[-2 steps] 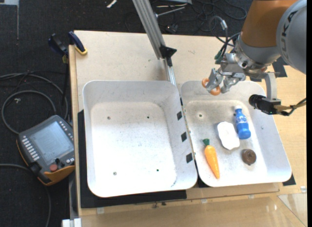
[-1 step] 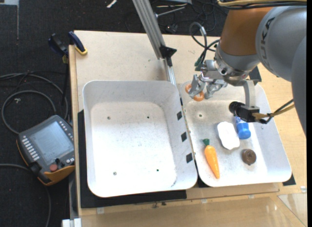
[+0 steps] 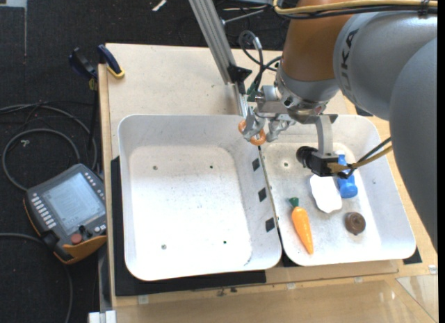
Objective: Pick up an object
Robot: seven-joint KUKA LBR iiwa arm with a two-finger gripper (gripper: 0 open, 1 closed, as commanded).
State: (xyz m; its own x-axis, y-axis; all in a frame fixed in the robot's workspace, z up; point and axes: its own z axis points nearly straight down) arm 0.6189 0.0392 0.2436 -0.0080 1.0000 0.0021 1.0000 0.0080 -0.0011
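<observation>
Hovering over the far-left corner of the right bin (image 3: 379, 242), my tool (image 3: 263, 131) seems to carry nothing; apart or together, I cannot tell. The carrot (image 3: 302, 228) lies by the front edge, not yet lifted.

My bench (image 3: 167, 78) carries two white bins side by side, left (image 3: 188, 196) and right (image 3: 327, 249), with a clamp (image 3: 110, 61) at its far-left corner.

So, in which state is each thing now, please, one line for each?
gripper: low over the far left corner of the right bin, hold unclear
carrot: lying flat in that bin, green end away from camera, untouched
white piece: lying flat, touching the blue block
blue block: lying against the white piece
brown disc: lying flat, apart from the rest
</observation>
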